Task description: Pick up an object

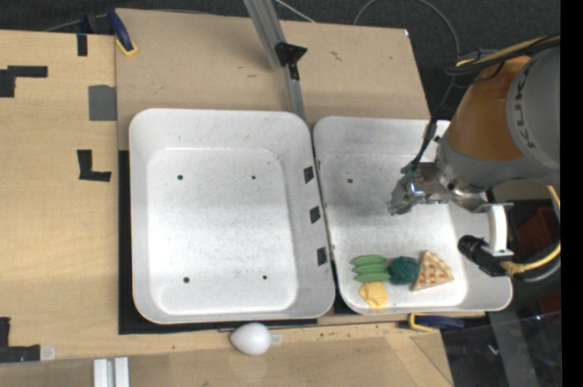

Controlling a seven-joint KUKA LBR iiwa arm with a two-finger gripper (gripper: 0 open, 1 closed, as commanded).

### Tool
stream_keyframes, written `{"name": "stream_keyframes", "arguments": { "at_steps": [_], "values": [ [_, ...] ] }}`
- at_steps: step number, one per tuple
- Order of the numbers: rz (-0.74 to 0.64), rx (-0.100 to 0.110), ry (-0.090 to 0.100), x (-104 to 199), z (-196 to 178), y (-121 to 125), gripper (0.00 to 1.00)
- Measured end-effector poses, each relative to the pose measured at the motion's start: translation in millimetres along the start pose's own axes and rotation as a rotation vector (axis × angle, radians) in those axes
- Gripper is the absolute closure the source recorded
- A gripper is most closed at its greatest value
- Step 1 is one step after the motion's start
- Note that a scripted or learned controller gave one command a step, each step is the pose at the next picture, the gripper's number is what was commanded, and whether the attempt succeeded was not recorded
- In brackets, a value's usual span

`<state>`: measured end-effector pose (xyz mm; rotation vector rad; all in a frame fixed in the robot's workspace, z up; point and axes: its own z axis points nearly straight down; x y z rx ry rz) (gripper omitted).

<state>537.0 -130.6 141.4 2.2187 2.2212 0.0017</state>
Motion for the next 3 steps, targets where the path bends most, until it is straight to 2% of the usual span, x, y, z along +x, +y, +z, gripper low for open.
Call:
{"name": "stream_keyframes", "arguments": {
  "at_steps": [1, 2, 3],
  "values": [
    [0.0, -0.003, -0.001, 0.7, -62.3, -3.2, 1.0],
    [0.0, 0.003, 0.001, 1.1, -67.7, -2.9, 1.0],
    [-0.005, 0.003, 0.002, 41.8, -64.9, 18.0, 1.0]
  ]
}}
